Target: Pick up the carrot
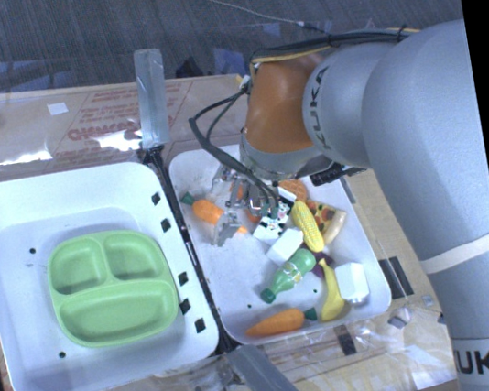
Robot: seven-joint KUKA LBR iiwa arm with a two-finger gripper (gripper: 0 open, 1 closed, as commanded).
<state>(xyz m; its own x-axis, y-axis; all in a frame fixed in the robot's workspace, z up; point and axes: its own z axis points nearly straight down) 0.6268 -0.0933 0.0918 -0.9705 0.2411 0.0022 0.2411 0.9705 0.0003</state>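
The gripper is hovering low in the right bin, fingers spreading around nothing, just beside a small carrot. A longer carrot is lying along the bin's near wall. The risk is the fingers closing on bare floor or nudging the small carrot away toward the bin's wall.
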